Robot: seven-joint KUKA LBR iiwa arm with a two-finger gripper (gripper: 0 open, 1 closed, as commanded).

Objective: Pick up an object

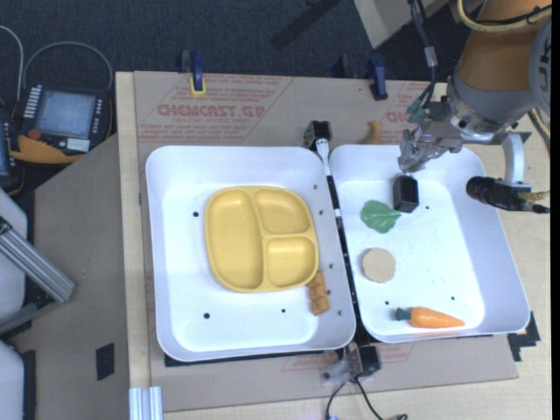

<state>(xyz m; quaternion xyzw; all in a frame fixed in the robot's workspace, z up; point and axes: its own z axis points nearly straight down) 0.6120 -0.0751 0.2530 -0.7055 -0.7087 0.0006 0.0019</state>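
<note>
The hand (pixel 405 192) is hovering in the right bin (pixel 490 269), just beside a flat green leaf-shaped piece (pixel 380 215); whether it is wide or narrow I cannot tell. A round tan disc (pixel 379 265) is lying below the leaf, and an orange carrot (pixel 432 318) with a green top is resting near the bin's front edge.
</note>
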